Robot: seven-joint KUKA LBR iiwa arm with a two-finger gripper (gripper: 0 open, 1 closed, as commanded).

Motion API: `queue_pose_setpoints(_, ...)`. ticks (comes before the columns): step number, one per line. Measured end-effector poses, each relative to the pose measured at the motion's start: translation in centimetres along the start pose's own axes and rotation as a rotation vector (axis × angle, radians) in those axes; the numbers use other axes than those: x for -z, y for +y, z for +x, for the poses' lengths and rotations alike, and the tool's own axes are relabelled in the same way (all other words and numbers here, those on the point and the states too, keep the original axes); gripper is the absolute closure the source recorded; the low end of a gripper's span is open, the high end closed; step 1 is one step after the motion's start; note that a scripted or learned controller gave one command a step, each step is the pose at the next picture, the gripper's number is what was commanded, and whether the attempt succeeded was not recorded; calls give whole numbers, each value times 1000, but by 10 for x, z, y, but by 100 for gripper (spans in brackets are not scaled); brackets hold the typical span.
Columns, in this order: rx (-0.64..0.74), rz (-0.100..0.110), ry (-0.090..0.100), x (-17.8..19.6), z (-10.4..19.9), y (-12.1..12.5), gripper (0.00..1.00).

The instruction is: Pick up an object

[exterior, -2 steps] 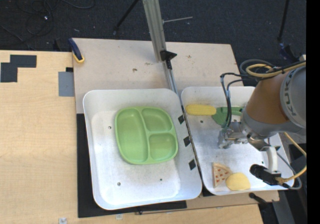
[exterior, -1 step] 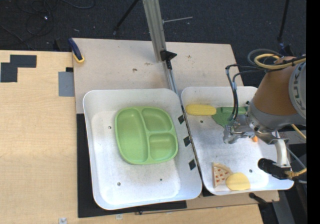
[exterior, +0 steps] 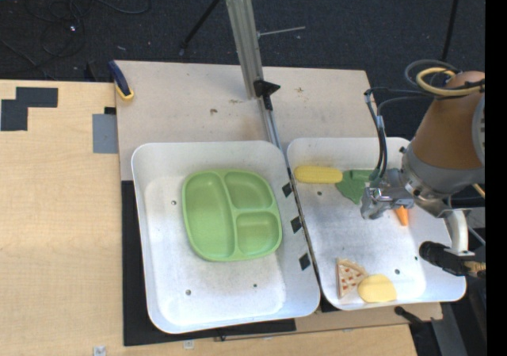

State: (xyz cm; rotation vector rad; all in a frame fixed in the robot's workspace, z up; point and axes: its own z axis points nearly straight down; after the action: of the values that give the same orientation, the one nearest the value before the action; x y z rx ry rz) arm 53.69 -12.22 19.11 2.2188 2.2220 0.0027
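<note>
My gripper (exterior: 379,202) hangs low over the right bin (exterior: 348,243), just beside a green object (exterior: 354,185) near the bin's far side. A yellow corn cob (exterior: 318,175) lies left of the green object. An orange carrot-like piece (exterior: 403,216) pokes out just right of the gripper. A pizza slice (exterior: 348,276) and a yellow lemon-like lump (exterior: 377,289) rest at the bin's near edge. Nothing shows between the fingers.
The left bin (exterior: 158,267) holds a green divided plate (exterior: 232,214). A metal post (exterior: 245,37) rises behind the bins. The arm's orange band (exterior: 447,128) looms over the right bin's far right corner.
</note>
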Motion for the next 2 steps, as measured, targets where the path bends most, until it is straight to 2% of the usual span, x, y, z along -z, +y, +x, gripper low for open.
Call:
queue_pose_setpoints(1,0,0,0,44,2,-5,100)
queue_pose_setpoints(2,4,3,2,53,53,1,100)
